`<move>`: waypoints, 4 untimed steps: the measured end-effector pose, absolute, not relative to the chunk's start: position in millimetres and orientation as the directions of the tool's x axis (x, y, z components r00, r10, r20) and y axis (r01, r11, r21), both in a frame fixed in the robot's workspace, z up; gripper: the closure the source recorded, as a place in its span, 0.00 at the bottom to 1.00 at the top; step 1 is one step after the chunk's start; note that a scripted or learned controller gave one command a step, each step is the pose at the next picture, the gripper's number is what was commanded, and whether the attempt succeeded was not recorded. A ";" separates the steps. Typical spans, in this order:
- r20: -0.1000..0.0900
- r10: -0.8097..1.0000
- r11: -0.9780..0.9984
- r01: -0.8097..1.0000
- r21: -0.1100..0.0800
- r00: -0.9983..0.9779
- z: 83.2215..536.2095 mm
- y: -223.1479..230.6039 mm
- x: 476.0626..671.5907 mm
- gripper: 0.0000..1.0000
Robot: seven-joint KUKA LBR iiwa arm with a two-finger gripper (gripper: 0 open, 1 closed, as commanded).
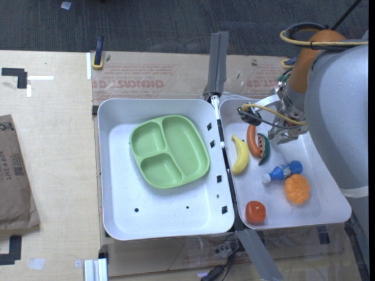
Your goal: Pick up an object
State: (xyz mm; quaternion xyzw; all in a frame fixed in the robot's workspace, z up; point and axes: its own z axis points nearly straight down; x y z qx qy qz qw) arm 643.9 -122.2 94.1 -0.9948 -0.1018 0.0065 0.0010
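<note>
The arm [340, 98] hangs over the back of the right bin [328, 212], its gripper [275, 124] low above the watermelon slice [259, 143]; whether its jaws stand apart or together I cannot tell, and nothing is visibly held. This looks like the approach step: no object is lifted yet. The next move calls for settling squarely over one item and closing on it cleanly.

The right bin holds five things: one banana [239, 156] just left of the watermelon slice, one small blue bottle [284, 171], one orange [297, 189] near it, one red tomato-like fruit [255, 212] (at the front). The left bin [111, 157] holds one green divided plate [170, 151]
</note>
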 end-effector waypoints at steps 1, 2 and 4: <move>-0.006 0.203 -0.979 0.203 -0.003 0.979 88.7 -96.8 643.2 1.00; -0.006 0.196 -0.981 0.196 -0.001 0.981 188.0 -40.6 643.5 1.00; -0.010 0.197 -0.980 0.197 -0.001 0.980 211.1 -137.2 648.8 1.00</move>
